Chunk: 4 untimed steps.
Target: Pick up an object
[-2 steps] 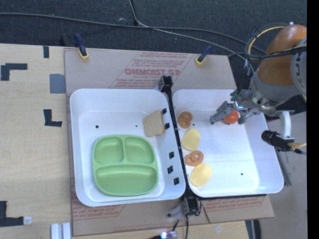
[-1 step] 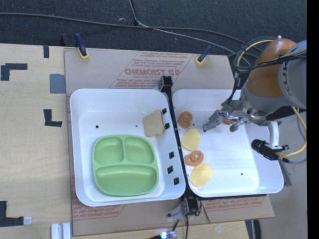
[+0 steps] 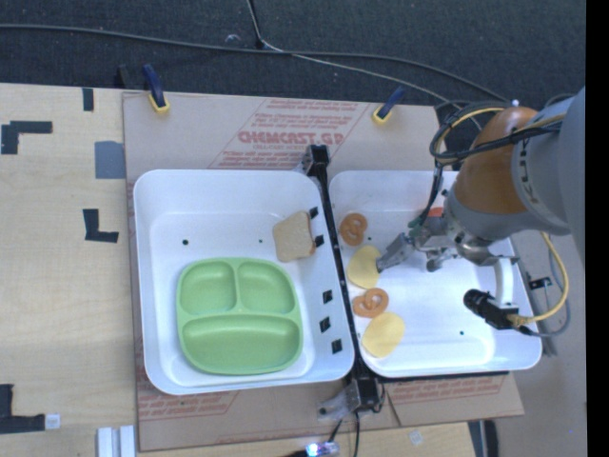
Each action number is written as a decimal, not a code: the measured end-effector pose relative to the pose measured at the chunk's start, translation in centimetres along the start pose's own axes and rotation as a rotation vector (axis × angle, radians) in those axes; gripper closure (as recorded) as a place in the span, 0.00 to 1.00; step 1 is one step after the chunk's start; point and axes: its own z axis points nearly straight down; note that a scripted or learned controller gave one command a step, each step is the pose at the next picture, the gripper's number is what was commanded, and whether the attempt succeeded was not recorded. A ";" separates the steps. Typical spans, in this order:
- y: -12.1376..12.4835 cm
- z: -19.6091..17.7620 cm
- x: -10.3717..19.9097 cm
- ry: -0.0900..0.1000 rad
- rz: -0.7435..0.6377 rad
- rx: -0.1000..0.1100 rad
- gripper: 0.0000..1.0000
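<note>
A: Biggest first?
B: Green divided tray (image 3: 238,314), lower left bin (image 3: 152,208). Tan slice (image 3: 293,237) above it.
A: The target?
B: Pale yellow chip (image 3: 363,268), right bin (image 3: 495,346), mid-frame; open white floor to its right.
A: Gripper (image 3: 388,258)?
B: Touching the chip; whether parted or closed, I cannot tell.

A green plate (image 3: 238,314) and tan toast (image 3: 293,237) lie in a white bin (image 3: 157,255); orange pretzels (image 3: 353,227).
</note>
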 end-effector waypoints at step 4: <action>-0.1 -15.3 0.4 -0.002 -0.001 -0.009 1.00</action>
